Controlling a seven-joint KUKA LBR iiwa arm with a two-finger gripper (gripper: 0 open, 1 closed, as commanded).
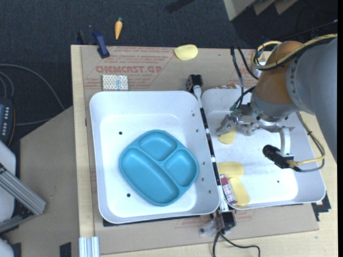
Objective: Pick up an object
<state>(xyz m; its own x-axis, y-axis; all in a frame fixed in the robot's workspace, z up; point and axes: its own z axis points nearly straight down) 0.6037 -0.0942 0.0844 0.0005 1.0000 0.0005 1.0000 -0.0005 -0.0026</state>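
The gripper [229, 126] hovers, fingers spread and holding nothing, just above a small yellow soft lump [227, 137] near the right white bin's [278, 194] left wall; next, I judge, lowering and closing.

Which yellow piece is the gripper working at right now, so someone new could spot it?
Start at the right bin, where the arm reaches in. Just under the gripper, near the bin's left wall, lies a small yellow piece. Unlike the two larger yellow pieces nearer the front left corner beside a red-and-white packet, it sits alone, higher up.
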